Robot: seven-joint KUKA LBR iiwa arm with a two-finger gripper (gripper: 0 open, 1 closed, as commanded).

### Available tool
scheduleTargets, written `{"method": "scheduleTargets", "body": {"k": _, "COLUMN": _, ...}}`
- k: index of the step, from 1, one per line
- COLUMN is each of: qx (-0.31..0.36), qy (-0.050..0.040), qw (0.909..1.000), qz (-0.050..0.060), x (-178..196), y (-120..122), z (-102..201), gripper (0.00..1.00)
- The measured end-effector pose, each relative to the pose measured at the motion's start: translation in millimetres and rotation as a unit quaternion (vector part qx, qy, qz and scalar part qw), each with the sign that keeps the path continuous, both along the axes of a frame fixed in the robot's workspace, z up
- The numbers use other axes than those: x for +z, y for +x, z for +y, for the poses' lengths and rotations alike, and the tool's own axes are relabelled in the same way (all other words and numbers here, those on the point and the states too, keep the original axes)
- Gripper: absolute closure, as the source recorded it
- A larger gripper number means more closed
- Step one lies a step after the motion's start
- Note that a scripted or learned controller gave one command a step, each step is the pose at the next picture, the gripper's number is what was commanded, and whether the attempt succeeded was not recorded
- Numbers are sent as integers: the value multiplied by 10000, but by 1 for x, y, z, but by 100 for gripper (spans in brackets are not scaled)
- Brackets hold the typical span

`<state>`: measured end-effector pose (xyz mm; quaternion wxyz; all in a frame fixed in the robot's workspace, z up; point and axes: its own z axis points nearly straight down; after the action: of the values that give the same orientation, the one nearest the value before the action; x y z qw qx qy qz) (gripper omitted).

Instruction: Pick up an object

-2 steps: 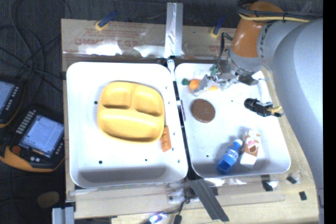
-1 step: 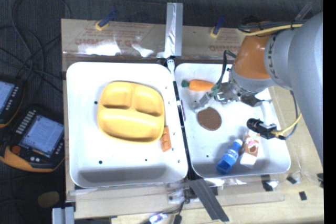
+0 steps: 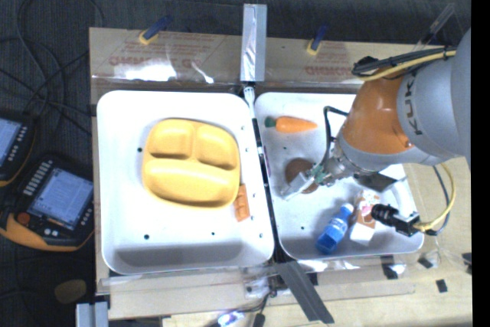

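The gripper [image 3: 308, 181] sits low beside a brown object [image 3: 297, 168], its spread indiscernible.

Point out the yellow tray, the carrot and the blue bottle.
yellow tray [image 3: 191, 161], camera view, middle of its top, in the left bin.
carrot [image 3: 295, 125], camera view, middle of its orange body.
blue bottle [image 3: 334, 229], camera view, middle of its body.

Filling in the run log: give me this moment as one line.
arm: over right bin | pincer: low by brown object | grasp: unconfirmed | carrot, blue bottle: untouched | left bin: yellow tray
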<state>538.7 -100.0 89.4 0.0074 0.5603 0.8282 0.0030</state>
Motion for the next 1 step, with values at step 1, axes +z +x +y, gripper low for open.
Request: {"method": "scheduleTargets", "body": {"k": 1, "qx": -564, "qy": 19, "qw": 9984, "qz": 36, "x": -1, "y": 52, "z": -3, "gripper": 0}}
